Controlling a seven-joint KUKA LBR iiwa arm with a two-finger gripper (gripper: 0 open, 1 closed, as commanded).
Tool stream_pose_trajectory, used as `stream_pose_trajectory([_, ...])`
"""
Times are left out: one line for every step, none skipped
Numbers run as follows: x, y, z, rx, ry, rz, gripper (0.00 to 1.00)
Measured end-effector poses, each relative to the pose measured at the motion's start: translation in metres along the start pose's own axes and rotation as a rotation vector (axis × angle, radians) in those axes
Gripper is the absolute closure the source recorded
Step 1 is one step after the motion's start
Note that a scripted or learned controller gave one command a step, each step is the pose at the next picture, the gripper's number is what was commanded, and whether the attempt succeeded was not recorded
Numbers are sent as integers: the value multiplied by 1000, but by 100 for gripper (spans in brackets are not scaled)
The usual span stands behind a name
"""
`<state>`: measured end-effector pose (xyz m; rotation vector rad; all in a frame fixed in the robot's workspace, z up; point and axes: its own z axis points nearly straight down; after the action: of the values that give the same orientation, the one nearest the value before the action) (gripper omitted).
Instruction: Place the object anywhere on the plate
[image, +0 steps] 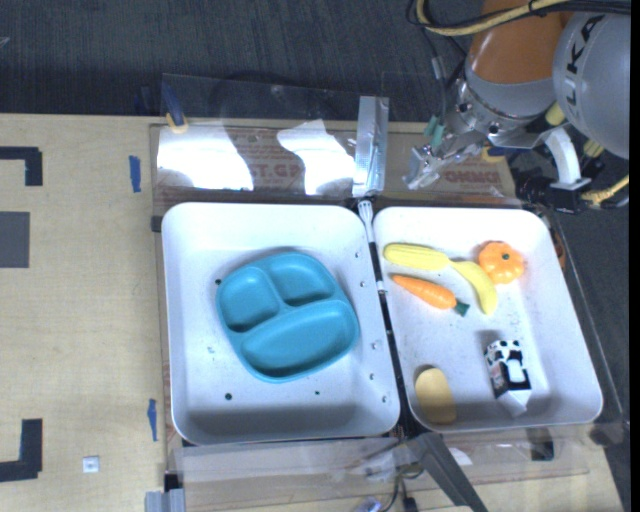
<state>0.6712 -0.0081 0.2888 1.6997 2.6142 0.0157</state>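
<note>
Plate (288, 315), blue with three compartments, lies in the left bin (185, 300) and has nothing on it; no object placed yet. From my remote view, the gripper (428, 165) hangs above the bench at about 1 o'clock of the frame, just beyond the far rim of the right bin (570, 330); its thin fingers (420, 172) look slightly parted with nothing between them, though they are small and hard to read. Candidates in the right bin: corn cob (417, 257) and carrot (428, 293) at 10 o'clock of that bin, banana (480, 285) touching the small orange pumpkin (500, 261) at 1 o'clock, milk carton (509, 375) at 5 o'clock, yellow rounded piece (433, 393) at 7 o'clock. My judgement: the carton or the yellow piece stands apart from its neighbours, so either gives the cleanest grasp. I would descend vertically, close across the narrow side, lift clear of the divider, then release low over the large compartment.
</note>
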Motion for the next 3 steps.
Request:
stream_pose_trajectory([0, -4, -5, 13, 12, -214, 100])
stream_pose_trajectory([0, -4, -5, 14, 12, -214, 0])
stream_pose_trajectory([0, -2, -17, 7, 8, -215, 100])
